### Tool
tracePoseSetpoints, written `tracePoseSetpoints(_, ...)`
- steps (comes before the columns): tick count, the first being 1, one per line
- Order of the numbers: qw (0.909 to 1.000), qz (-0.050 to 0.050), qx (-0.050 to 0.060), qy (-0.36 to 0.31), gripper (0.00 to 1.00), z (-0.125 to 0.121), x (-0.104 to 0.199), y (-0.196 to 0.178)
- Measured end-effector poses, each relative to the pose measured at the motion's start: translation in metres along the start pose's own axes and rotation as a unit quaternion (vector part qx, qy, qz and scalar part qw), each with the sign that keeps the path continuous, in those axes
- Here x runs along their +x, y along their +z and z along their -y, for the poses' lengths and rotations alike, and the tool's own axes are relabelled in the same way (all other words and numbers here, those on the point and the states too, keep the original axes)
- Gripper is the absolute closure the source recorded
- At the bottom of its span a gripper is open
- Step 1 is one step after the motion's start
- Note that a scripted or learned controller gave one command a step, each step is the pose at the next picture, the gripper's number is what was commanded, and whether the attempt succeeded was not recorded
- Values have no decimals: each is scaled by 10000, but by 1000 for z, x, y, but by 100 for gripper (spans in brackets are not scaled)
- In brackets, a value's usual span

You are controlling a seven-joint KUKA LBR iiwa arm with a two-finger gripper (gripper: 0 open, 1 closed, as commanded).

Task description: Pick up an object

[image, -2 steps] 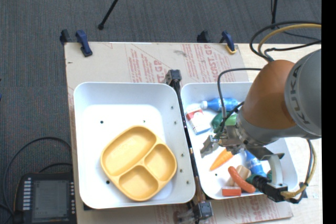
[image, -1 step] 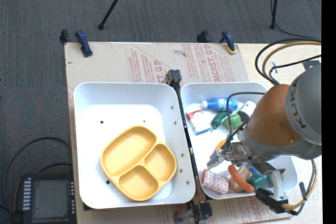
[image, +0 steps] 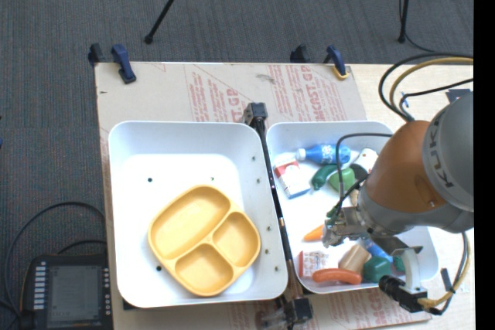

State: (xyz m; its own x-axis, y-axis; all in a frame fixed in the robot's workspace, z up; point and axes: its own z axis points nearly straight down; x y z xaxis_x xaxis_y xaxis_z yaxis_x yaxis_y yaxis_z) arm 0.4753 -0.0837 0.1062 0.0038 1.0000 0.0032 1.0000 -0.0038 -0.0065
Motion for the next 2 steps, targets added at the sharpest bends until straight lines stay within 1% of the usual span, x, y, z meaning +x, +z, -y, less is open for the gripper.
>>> tracePoseSetpoints(1, 10000, 1, 0, 0, 0, 0, 0, 0)
tracePoseSetpoints(2, 10000, 10, -15, -30, 0, -66, -9, 19)
